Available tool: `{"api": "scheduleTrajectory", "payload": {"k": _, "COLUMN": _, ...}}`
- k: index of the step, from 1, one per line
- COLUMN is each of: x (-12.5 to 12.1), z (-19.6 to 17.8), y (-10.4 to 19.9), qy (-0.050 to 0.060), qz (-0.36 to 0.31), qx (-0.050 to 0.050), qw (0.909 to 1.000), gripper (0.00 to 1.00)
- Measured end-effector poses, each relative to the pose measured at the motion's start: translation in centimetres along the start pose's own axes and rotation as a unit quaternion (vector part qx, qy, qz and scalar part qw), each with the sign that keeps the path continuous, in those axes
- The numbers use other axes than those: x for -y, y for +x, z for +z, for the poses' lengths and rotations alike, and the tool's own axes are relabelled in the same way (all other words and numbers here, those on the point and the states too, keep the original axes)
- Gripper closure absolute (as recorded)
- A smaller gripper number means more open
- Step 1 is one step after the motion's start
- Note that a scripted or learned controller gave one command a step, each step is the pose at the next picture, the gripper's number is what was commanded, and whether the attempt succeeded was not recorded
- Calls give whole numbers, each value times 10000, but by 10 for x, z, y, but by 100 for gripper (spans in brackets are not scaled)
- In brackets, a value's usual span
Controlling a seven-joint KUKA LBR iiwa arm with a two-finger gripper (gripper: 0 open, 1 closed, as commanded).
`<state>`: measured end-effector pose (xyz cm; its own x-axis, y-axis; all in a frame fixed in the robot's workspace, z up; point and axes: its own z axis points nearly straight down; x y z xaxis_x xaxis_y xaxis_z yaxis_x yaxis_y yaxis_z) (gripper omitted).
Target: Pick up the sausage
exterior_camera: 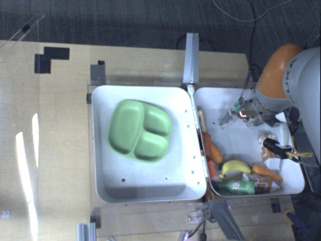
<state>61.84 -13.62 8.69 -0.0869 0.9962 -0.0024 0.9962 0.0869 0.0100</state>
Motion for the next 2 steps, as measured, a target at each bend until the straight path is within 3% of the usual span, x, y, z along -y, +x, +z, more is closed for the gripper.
{"api": "scheduleTrajectory", "payload": {"k": 1, "x": 40, "z": -2, "y": 18, "qy": -13, "qz": -712, "qx": 1, "qw": 9975, "gripper": 0}}
{"api": "scheduleTrajectory", "payload": {"k": 2, "x": 13, "z": -1, "y": 40, "qy": -5, "qz": -678, "qx": -3, "qw": 9977, "gripper": 0}}
